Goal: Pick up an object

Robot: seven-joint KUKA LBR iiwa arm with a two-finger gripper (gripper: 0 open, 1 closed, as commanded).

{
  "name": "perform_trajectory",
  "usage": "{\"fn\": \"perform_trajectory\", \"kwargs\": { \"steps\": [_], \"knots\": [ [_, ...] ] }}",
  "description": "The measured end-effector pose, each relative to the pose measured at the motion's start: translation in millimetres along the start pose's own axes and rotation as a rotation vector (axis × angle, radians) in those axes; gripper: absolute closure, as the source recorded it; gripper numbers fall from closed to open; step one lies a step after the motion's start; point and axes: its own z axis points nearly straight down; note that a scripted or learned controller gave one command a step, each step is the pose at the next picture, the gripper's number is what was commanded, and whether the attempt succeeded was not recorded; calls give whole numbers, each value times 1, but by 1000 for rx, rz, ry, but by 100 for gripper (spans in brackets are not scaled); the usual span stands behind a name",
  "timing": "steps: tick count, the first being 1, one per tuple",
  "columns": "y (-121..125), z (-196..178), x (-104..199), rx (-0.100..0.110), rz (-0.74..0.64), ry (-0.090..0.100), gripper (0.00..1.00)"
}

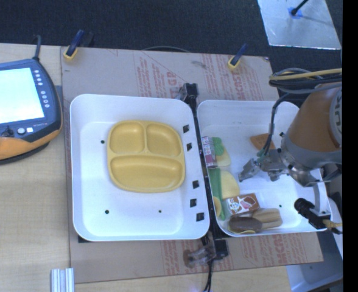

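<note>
In the right bin (240, 115) my gripper (252, 168) hangs low over the white floor, reaching in from the right under the orange-banded wrist. Nothing shows between its fingers. Left of it, along the bin's left wall, lie a snack packet (210, 150), a yellow piece (223, 157), a green stick (215, 181) and a yellow banana-like toy (229, 184). At the bin's front lie a brown and white packet (242, 204), a dark brown toy (246, 224) and a tan bread-like toy (268, 217). An orange wedge (260, 141) sits behind the gripper.
The left bin (87, 163) holds a yellow divided plate (146, 156). A black clamp bar (197, 163) runs between the bins. A teach pendant (17, 108) lies on the bench at the far left. Cables (304, 75) loop behind the arm.
</note>
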Motion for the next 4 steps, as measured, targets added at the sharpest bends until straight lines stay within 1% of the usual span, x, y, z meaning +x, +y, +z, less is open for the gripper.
{"fn": "perform_trajectory", "kwargs": {
  "steps": [1, 2, 3, 4],
  "knots": [
    [-48, 9, 28, -13, 14, -15, 0],
    [28, -38, -17, -12, 0, -4, 0],
    [109, 11, -68, -6, -1, -2, 0],
    [127, 9, -22, -5, -4, 2, 0]
  ]
}}
